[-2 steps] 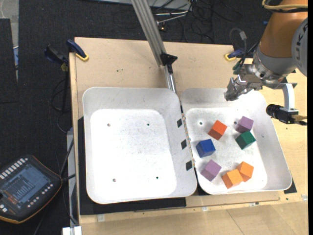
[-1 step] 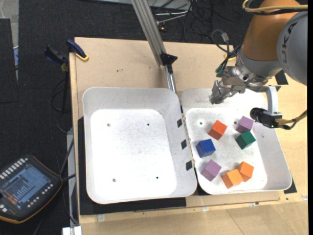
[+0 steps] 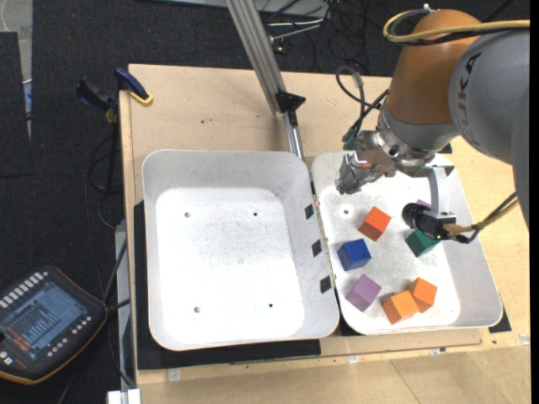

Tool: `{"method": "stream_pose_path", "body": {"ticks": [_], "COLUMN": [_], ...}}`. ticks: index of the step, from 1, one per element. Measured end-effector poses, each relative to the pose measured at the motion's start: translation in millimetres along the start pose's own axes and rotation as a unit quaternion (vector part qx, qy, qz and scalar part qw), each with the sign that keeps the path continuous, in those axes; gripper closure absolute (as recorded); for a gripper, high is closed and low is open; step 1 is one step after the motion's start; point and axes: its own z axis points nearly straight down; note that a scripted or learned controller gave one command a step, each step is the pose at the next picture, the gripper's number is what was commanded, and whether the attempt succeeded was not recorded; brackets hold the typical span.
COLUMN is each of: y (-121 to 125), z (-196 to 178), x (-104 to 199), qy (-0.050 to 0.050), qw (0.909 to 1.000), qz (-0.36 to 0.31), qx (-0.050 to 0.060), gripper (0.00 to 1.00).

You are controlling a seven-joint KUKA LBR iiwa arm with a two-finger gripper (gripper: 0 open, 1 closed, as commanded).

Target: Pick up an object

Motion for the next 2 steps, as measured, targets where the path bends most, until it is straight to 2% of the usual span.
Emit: {"method": "stream_pose_path", "body": {"ticks": [1,2], "y": [-18,-33], "z": [10,-1], "x": [46,97], "qy": [0.0,0.0], "qw": [1.0,1.0], "qz": [0.0,-0.001], "qx": [0.0,-0.001], "gripper": [1.0,1.0]}}
